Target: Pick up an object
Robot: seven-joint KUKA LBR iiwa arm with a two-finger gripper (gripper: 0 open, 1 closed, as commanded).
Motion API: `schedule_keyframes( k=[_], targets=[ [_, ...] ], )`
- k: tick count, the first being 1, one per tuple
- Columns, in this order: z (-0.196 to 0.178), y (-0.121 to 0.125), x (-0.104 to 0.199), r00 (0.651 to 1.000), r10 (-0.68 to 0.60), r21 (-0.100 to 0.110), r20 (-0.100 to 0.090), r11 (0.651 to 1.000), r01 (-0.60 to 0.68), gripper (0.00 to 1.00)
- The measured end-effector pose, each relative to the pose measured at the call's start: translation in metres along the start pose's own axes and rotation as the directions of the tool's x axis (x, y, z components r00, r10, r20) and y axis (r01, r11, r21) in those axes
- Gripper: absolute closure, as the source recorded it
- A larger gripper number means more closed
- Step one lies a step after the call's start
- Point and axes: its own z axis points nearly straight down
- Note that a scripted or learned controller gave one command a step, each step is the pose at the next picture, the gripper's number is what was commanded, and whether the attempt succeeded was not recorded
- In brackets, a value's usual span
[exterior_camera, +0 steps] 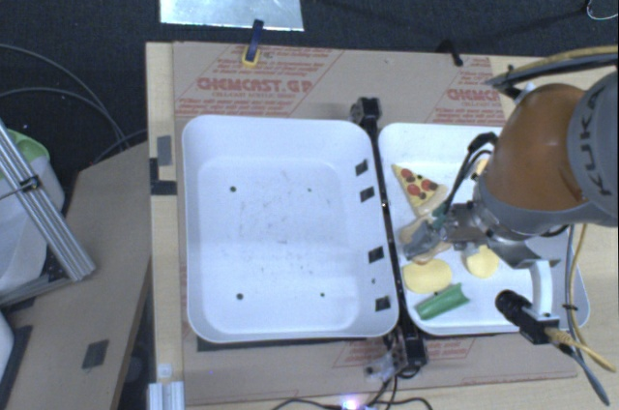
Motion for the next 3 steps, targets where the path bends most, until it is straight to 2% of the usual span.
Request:
schedule_keyframes(
  k=[1, 2, 3],
  targets=[
    [0.057, 0.06, -0.058, 1.0, 0.01, -0.013, 0.008, 1.0, -0.009, 0.0],
    [0.096, 0.088, -0.042, 1.0, 0.003, -0.013, 0.005, 1.0, -0.003, 0.0],
    [0.083, 0.088, -0.044, 1.0, 0.005, -0.016, 0.005, 1.0, -0.004, 1.0]
  ],
)
